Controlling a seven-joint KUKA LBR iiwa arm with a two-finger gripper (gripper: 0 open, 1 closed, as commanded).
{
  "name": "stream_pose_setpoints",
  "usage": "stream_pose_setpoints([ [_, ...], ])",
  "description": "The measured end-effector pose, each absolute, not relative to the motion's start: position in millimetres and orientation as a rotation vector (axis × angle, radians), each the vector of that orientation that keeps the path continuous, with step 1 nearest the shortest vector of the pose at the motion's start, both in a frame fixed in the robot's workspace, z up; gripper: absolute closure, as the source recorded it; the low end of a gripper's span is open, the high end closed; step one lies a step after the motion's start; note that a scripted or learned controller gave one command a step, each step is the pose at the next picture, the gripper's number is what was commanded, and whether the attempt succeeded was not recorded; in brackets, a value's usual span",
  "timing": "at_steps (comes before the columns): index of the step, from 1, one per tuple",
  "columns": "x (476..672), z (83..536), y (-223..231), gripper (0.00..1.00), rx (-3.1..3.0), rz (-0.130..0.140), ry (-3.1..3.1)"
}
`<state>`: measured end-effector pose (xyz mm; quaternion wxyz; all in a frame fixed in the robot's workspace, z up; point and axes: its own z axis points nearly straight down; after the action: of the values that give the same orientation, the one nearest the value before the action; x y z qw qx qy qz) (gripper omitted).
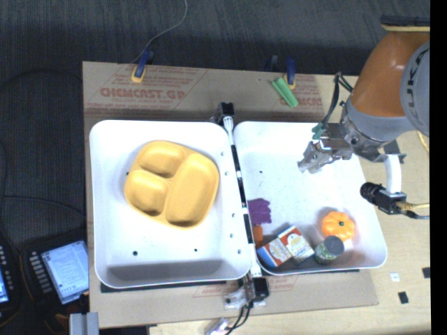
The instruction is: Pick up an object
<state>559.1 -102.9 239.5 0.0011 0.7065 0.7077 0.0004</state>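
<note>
Camera view, looking down on the bench (105,82) with two white bins.

In the left bin (105,187): one big yellow moulded piece (171,183), lying near the middle, apart from every wall.

In the right bin (279,138): a small group at the near edge. A purple scrap (259,209) just beside the wall between the bins. Next to it a small carton (285,246), tilted and touching a dark round can (329,250). Just behind the can, an orange pumpkin-shaped toy (338,225), close to the can, perhaps touching.

Reaching in from the right: the arm (391,68), with the jaws above the far half of the right bin, over bare white floor, well apart from the group. Too blurred to tell whether the jaws are wide or narrow. Nothing seen between them.

Judged step: approach, with no grasp made yet.

To do it well: choose one target first. Probably best the orange toy, because more free on its far side than the carton or the can. Bring the jaws toward the near edge, right above the toy, before going down. Turn the wrist so as not to push the can when closing. Go down straight, close gently and lift slowly. Beware of the bin wall near the carton, and of a round toy slipping out sideways.
</note>
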Motion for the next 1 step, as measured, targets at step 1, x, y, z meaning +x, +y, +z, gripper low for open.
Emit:
stream_pose_setpoints([
  [1,499.9,230.8,-115.0,1.00,2.222,-0.002,2.220],
])
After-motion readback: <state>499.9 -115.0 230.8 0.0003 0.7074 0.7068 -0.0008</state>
